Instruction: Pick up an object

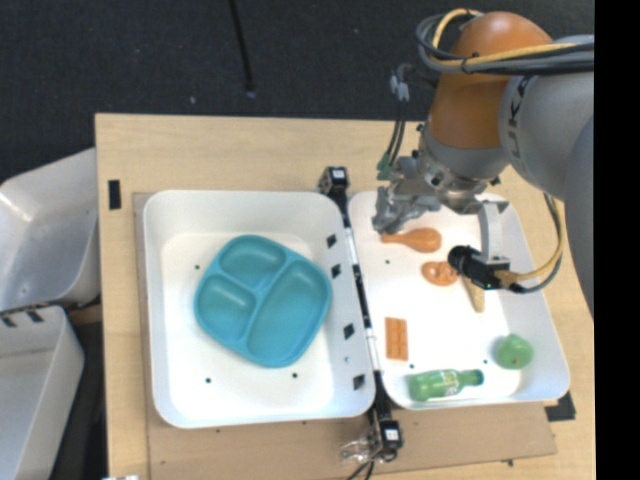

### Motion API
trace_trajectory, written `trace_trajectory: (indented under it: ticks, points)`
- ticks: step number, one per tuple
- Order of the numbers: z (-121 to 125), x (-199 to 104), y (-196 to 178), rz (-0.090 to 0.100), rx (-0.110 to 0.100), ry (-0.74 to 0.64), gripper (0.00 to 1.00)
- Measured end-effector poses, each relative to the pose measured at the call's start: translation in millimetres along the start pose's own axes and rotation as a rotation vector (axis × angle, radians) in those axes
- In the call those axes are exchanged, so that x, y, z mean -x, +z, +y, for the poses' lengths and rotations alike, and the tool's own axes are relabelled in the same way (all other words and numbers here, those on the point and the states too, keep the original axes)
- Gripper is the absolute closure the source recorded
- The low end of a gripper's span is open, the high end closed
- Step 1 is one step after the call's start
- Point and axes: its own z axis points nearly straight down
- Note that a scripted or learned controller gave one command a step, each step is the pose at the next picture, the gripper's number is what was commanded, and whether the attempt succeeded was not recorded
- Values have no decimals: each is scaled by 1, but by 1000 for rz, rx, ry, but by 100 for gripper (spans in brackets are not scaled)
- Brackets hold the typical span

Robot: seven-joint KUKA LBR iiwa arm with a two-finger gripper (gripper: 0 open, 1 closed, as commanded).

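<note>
My gripper [392,218] hangs over the far left part of the right bin [540,313], just above the left end of an orange spoon-shaped piece [418,239]. Nothing shows between its tips. An orange pretzel-shaped piece [438,273] lies a little nearer and to the right. An orange ridged rectangle [397,339] rests close to the bin's left wall. A green bottle [445,382] lies on its side along the near wall, and a green round fruit [514,351] sits at the near right.
The left bin [165,368] holds a blue divided plate [262,299] in its middle. A ridge with black clips [352,298] separates the two bins. The grey arm with its orange band [485,78] comes in from the upper right.
</note>
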Motion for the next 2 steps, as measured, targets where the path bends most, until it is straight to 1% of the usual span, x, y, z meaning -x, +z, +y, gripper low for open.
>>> trace_trajectory:
  ticks: [1,2]
  points:
    - [7,-50,17,-1,0,-2,100]
    - [19,-94,11,1,2,-4,100]
